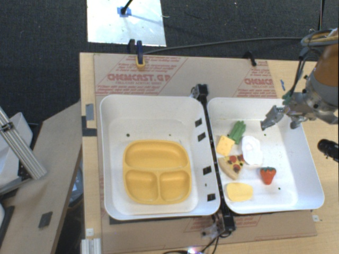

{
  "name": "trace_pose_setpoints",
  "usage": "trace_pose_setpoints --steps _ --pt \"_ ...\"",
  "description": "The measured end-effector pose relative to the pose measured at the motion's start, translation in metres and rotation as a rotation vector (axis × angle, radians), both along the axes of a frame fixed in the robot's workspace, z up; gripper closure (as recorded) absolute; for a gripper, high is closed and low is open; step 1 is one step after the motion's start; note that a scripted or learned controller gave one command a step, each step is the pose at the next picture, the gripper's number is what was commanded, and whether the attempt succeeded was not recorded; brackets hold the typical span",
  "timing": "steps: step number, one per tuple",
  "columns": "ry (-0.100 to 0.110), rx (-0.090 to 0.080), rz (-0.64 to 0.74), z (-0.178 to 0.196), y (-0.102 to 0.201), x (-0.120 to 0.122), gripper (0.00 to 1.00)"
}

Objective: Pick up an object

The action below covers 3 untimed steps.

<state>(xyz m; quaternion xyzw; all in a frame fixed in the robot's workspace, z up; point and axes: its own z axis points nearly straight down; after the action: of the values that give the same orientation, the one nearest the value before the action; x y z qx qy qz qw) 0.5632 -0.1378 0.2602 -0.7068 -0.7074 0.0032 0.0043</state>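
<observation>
Lying nearest the camera in the right bin (304, 157) is a pale yellow oval piece (239, 192), close to the front wall. Just behind it sit a pizza slice (233, 165) and, to the right, a strawberry (268, 174) standing apart on bare floor. A yellow cheese wedge (225, 145) touches the pizza slice's far end, and a white rounded object (251, 150) lies just beside both. Farther back, a green vegetable (237, 130) leans toward the cheese. In the left bin (114, 142) a yellow divided tray (157, 171) rests near the middle. Both bins sit on a wooden surface (175, 70) covered by printed board. At the back right, the fingers (279, 118) hover over the right bin's far corner, spread apart and gripping nothing, well apart from the cluster of food items.
</observation>
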Motion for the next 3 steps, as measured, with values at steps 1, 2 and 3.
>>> trace_pose_setpoints --steps 1,2,3 --pt "-0.013 -0.002 0.003 0.007 0.001 0.002 0.00" --pt "-0.009 -0.001 0.000 -0.048 -0.003 -0.007 0.00" --pt "-0.011 -0.001 0.000 -0.088 -0.003 -0.009 0.00"
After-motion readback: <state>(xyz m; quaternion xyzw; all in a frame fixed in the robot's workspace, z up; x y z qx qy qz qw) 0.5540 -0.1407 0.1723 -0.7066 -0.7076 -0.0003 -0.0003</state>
